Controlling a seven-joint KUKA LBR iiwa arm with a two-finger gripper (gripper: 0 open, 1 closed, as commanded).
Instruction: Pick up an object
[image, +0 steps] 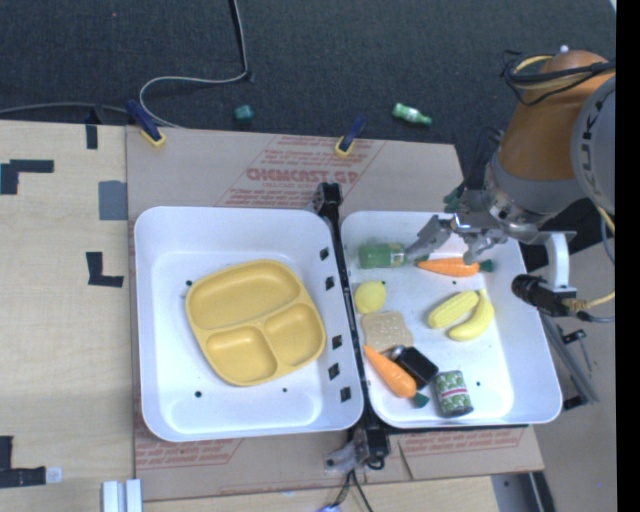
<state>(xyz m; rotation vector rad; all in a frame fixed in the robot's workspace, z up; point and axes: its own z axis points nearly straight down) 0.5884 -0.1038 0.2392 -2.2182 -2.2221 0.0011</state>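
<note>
My gripper (447, 252) hangs over the back of the right bin (530, 385), its two fingers spread apart and open. One finger reaches left toward a green block (376, 256). The other stands beside the right end of a small orange carrot (447, 267), which lies just below the fingertips. Nothing is clamped between the fingers. Further forward in the same bin lie a yellow ball (370, 296), a pair of yellow bananas (462, 312), a tan square cracker (386, 328), a second carrot (390, 372), a black piece (414, 364) and a green can (452, 392).
The left bin (160, 390) holds a yellow divided plate (256, 320). A black divider (338, 300) runs between the bins. The arm's orange band (545, 120) looms at the upper right. Small clips and a cable lie on the dark floor behind the bench.
</note>
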